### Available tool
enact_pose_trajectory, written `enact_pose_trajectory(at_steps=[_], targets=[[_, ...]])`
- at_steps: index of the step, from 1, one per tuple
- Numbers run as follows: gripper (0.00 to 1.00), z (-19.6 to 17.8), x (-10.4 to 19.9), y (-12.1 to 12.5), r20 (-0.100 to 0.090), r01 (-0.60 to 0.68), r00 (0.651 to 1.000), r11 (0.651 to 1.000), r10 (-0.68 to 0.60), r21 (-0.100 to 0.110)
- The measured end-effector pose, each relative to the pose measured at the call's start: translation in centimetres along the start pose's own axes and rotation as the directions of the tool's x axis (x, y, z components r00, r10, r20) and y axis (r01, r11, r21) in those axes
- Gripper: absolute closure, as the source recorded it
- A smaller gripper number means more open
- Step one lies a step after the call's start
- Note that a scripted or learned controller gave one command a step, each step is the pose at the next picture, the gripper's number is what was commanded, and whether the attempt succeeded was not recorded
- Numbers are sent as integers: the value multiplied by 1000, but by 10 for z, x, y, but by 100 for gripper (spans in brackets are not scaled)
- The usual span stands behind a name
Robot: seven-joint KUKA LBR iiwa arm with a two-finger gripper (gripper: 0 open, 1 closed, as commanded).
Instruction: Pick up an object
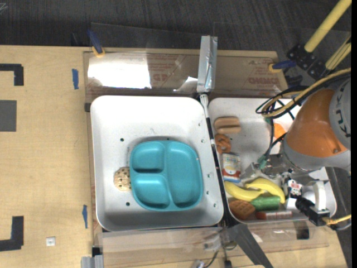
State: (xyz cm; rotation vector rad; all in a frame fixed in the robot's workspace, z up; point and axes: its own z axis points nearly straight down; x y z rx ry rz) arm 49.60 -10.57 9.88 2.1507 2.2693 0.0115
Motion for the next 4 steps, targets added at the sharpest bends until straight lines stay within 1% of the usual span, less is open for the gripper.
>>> enact_pose_trajectory(at_steps=[1, 2, 3, 4], targets=[[0, -89, 63, 3, -8, -42, 999, 999, 42, 7], [0, -21, -12, -20, -5, -11, 1000, 1000, 11, 23], [0, 13, -50, 51, -5, 29, 1000, 1000, -29, 10], [0, -26, -24, 5, -6, -64, 998, 998, 64, 14]])
